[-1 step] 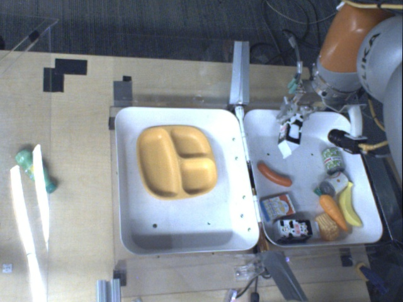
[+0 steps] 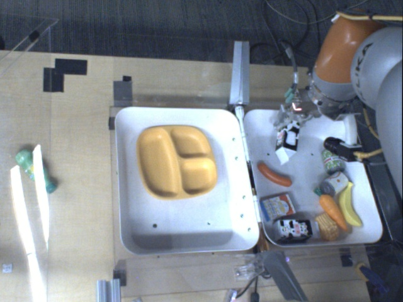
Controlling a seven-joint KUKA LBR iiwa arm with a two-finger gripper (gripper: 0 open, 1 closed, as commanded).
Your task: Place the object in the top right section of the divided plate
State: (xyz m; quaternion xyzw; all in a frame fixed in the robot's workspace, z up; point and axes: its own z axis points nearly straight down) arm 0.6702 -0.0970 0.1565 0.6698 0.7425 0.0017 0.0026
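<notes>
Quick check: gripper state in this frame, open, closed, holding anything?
Gripper: cannot be told; it sits over the right bin at a black-and-white object.

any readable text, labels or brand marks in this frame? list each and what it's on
"KU": partial letters on the grey arm housing at the right edge; the rest is cut off.
Small box in the right bin: printed front, too blurred to read.
Black-and-white carton at the bin's lower edge: print unreadable.
Black-and-white carton below the gripper: unreadable.
Small can: label too small to read.
Yellow divided plate: no markings.
</notes>
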